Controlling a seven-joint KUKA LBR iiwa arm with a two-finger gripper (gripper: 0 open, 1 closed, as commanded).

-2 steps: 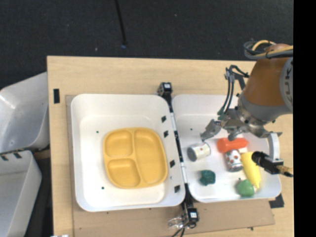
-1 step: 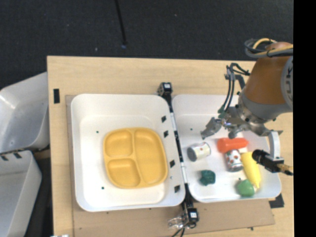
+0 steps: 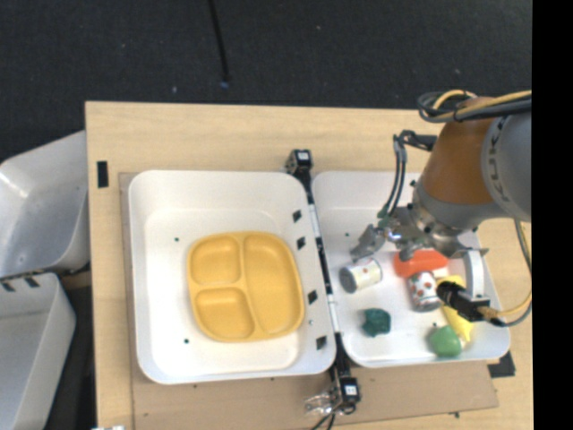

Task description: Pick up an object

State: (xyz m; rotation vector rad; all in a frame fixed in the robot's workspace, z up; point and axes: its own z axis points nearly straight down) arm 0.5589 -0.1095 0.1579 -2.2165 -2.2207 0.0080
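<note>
My gripper [image 3: 380, 238] hangs low over the right bin [image 3: 354, 200], near its middle, at the end of the grey and orange arm. Just below it lies a small white cylinder [image 3: 360, 276] on its side, apart from the gripper. To the right sit an orange block [image 3: 421, 262], a red-and-white can [image 3: 423, 292], a yellow banana-shaped piece [image 3: 457, 319] and a light green ball [image 3: 445, 341]. A dark green lump [image 3: 376, 321] rests near the bin's front. Nothing shows held in the gripper.
The left bin [image 3: 157, 204] holds a yellow divided plate [image 3: 244, 286]. A black-clipped divider [image 3: 315, 240] runs between the bins. Cables [image 3: 398, 164] hang from the arm over the right bin's far side. White containers [image 3: 36, 204] stand off the bench at the left.
</note>
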